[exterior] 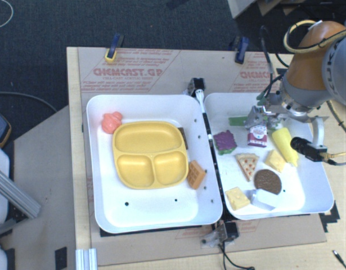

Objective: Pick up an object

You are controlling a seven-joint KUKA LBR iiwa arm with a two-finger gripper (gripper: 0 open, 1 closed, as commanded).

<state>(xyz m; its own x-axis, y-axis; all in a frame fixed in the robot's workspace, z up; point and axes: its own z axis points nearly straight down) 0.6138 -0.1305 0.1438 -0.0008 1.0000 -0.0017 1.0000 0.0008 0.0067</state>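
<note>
Near edge, R bin (316,201): cheese cube (237,198), white/grey block (265,199), brown round cookie (267,181). Mid: pizza slice (248,165), pale yellow wedge (276,161), purple item (224,142), yellow banana-like item (285,144). L bin (99,167): yellow divided plate (148,153), waffle piece (196,175) at its right, pink item (111,122) at far-left. Far: arm's gripper (261,116) sits directly above small red/white carton (257,135); jaws state: cannot tell. Green piece (237,120) just beside.
</note>
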